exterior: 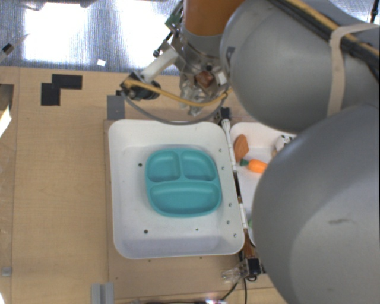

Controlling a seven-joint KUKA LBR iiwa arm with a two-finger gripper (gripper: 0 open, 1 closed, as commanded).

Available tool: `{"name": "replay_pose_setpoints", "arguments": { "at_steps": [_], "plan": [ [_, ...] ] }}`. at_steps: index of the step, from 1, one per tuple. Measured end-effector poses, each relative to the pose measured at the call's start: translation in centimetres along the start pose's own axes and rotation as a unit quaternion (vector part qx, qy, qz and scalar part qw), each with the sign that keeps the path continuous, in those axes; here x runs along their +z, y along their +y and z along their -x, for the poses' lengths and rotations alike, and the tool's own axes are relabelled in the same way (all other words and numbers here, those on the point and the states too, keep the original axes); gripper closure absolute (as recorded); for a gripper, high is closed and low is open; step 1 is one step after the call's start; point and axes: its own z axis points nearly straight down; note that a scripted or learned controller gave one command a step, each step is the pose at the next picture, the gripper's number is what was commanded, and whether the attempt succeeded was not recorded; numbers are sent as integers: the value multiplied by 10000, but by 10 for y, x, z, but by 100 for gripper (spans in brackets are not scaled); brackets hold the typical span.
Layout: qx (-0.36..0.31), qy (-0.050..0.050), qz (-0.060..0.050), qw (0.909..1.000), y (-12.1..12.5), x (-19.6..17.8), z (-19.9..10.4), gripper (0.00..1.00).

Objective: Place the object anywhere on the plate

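Teal plate (181,190): sitting in the middle of the left white bin (127,231), divided into three compartments, two small ones on the far side and one wide one on the near side.
Left bin: lying flat on the wooden bench (53,196), its right rim touching the right bin (261,133) beside it.
Arm (309,119): reaching in from right of the plate, its big grey links hanging over most of the right bin and covering it (only a far corner is showing).
Wrist: the orange band (208,15) is sitting beyond the plate's far side, pointing down toward the bench just past the left bin's far rim.
Gripper (199,89): hanging below the orange band, beyond the plate and over the left bin's far edge; whether it is open, closed or gripping anything cannot be told.
Cables (148,89): looping out from the wrist, left of the gripper, beyond the plate.
Objects: a brown piece (240,146) and an orange piece with a green end (255,167) are lying in the right bin, just right of the plate's bin; neither is on the plate.
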Motion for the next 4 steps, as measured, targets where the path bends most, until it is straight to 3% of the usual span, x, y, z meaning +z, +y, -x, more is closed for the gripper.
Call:
{"name": "replay_pose_setpoints", "arguments": {
  "at_steps": [1, 2, 3, 4],
  "plan": [
    [445, -163, -25, 9989, -16, 146, 2, 100],
    [-462, -105, -23, 9989, 12, 273, -7, 100],
    [-1120, -96, -33, 9937, 0, 235, 29, 100],
    [-2115, -36, 29, 9774, 99, 99, 11, 100]
  ]
}}
